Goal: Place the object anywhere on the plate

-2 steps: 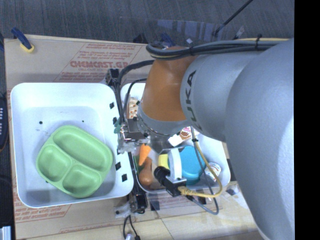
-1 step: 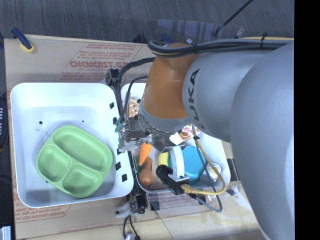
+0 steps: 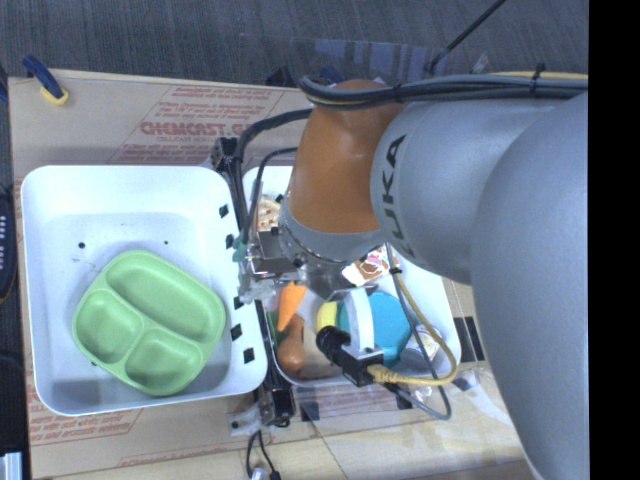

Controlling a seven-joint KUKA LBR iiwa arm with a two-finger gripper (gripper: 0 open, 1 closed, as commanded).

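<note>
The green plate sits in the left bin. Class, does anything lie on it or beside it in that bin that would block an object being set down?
Nothing visible does. The green plate lies alone in the left bin, its three compartments bare. The arm works over the right bin, across the bins' shared rims.

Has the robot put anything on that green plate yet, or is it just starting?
Just starting, it seems. The green divided plate in the left bin holds nothing. The arm hangs over the right bin, above an orange carrot-like toy and a blue item. Picking and placing remain.
</note>
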